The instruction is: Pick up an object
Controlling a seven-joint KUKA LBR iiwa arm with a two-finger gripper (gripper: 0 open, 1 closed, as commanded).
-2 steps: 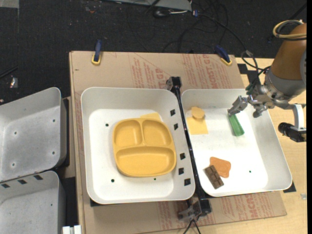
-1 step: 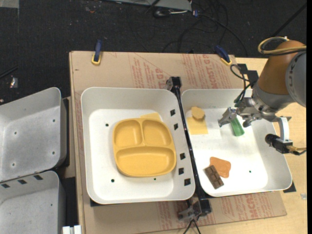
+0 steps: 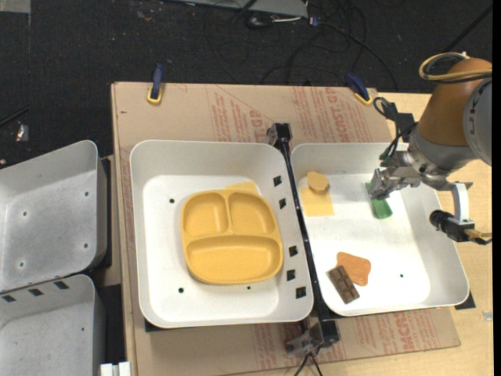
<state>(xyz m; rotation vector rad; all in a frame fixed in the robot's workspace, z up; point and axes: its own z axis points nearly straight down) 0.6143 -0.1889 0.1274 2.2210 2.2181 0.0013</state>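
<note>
Noted brown bar (image 3: pixel 343 283) at 6 o'clock in right bin (image 3: pixel 427 249), against orange piece (image 3: pixel 355 265). Found gripper (image 3: pixel 385 188) directly over green block (image 3: pixel 381 208) toward 12 o'clock, presumably aligned for grasping. Could not tell whether clenched or released.

A dark speckled floor (image 3: pixel 70 45) surrounds the table (image 3: pixel 211 108), a brown board with two blue clamps (image 3: pixel 156 83) at its far edge; cables (image 3: pixel 329 45) trail behind, grey panels (image 3: pixel 47 210) lie left
</note>
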